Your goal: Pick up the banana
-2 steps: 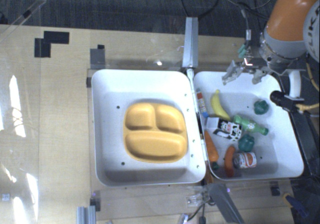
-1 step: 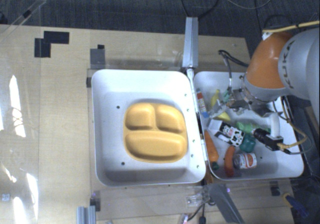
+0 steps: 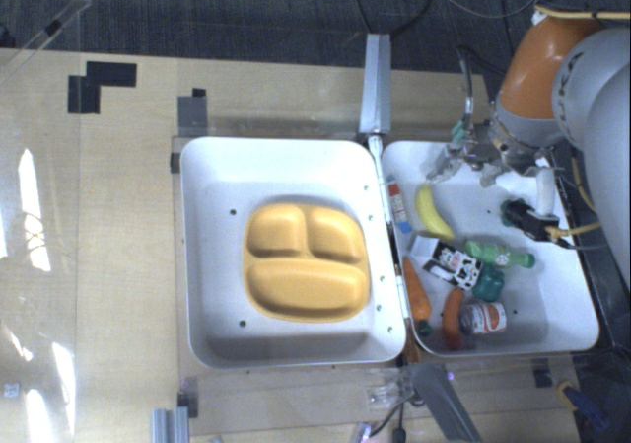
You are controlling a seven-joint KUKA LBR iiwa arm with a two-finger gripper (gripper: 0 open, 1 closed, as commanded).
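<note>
Banana not yet picked up.
The gripper (image 3: pixel 455 159) looks spread and unladen; the banana (image 3: pixel 432 211) lies just below it.

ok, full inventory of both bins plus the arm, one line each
left bin: 1, white, left half of bench
tray: 1, yellow, three compartments, centre of left bin
right bin: 1, white, beside left bin
banana: 1, yellow, upper left of right bin
carrots: 2, orange, lower left of right bin
can: 1, red and white, bottom of right bin
bottle: 1, green, mid right bin
arm: 1, grey with orange band, upper right
gripper: 1, metallic, above right bin's far edge, apart from banana
</note>
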